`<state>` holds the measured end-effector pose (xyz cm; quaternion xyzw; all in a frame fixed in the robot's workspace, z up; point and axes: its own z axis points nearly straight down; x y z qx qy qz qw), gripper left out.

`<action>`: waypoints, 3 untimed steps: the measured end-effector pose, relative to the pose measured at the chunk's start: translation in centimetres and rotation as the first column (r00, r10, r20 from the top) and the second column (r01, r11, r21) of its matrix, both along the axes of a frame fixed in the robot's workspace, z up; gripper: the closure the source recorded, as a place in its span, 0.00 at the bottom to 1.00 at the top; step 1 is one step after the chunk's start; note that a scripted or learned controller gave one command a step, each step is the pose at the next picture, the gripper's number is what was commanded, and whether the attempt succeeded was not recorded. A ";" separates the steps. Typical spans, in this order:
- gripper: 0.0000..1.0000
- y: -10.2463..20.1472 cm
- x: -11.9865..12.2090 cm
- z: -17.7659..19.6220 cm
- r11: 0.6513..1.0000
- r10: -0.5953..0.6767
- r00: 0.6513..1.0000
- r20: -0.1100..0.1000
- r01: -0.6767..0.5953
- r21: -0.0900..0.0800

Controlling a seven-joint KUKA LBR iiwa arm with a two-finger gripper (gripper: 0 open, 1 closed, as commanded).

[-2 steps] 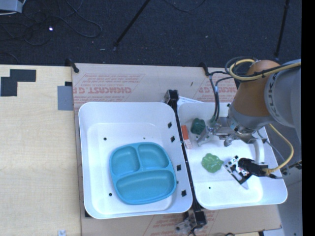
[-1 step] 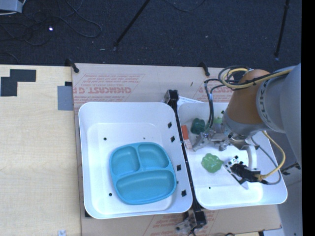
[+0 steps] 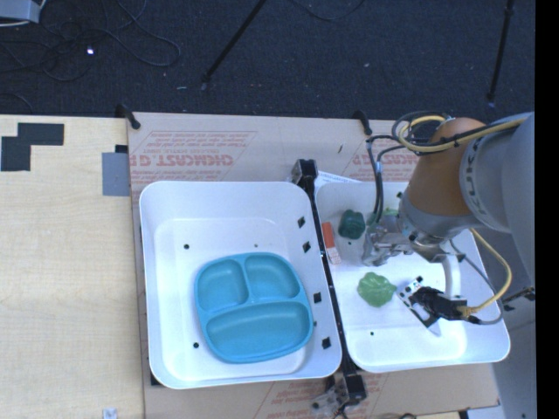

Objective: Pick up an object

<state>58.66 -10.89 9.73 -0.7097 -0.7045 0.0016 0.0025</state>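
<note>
bench point(image 3: 61, 260): pale wood | floor point(image 3: 262, 42): dark, cables | end effector point(image 3: 383, 250): state unclear

Setting: a dark carpeted floor point(image 3: 262, 42) crossed by loose black cables point(image 3: 105, 33) and thin stand legs point(image 3: 240, 29). Below it, a pale wood worktop point(image 3: 61, 278) bearing black and grey markers, overlaid by a printed cardboard sheet point(image 3: 201, 151).
</note>
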 end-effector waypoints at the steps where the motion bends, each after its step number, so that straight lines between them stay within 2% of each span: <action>1: 1.00 0.1 -1.0 5.5 1.000 -0.001 1.000 0.006 0.001 -0.001; 2: 1.00 0.8 -0.3 11.2 1.000 0.009 1.000 0.010 -0.009 -0.001; 3: 1.00 0.6 -0.3 12.8 1.000 0.008 1.000 0.006 -0.008 -0.001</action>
